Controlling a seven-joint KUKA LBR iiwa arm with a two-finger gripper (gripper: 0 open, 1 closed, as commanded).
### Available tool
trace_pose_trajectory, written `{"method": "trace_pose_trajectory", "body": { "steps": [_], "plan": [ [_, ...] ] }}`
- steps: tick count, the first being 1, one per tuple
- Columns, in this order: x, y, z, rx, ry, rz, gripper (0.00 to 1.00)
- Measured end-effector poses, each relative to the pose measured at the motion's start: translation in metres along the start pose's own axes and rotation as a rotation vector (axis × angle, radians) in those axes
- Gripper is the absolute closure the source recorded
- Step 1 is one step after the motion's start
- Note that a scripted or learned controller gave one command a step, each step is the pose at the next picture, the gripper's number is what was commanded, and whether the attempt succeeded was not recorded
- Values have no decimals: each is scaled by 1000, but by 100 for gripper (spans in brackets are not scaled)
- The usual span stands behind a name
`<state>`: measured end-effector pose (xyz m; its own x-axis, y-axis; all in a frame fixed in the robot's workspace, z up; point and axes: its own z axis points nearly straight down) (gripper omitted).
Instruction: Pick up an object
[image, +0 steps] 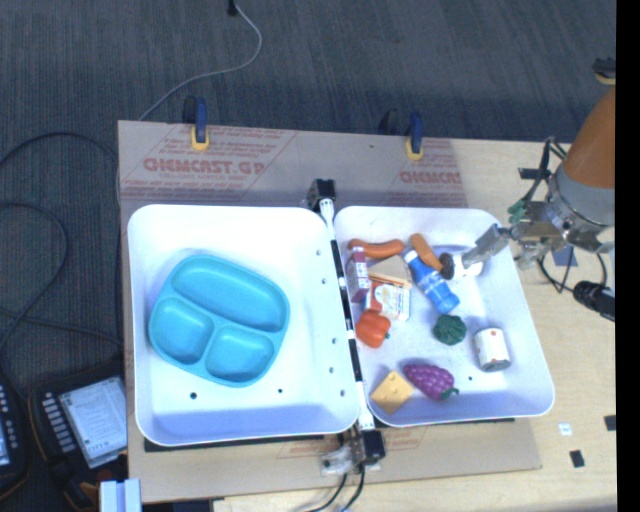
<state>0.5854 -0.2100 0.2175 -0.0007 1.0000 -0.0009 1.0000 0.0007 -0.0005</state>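
Blue plastic bottle with white label (432, 283) is lying slanted in the upper middle of the right white bin (520, 395), an orange toy carrot (424, 250) touching it. Two-finger gripper (478, 252) is hovering just beside it, holding nothing; finger gap: cannot tell. Best approach: descending centred across the bottle, clearing the carrot.

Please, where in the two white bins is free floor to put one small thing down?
Left bin: bare white floor all around the blue divided plastic tray, widest along the top. Right bin: crowded at its left, from the orange toy sausage to the purple toy grapes; a bare strip runs above the small white can.
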Motion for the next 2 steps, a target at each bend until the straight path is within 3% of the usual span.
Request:
{"method": "trace_pose_trajectory", "body": {
  "steps": [1, 2],
  "plan": [
    [15, -42, 130, -4, 0, 0, 0],
    [71, -95, 128, -2, 1, 0, 0]
  ]
}}
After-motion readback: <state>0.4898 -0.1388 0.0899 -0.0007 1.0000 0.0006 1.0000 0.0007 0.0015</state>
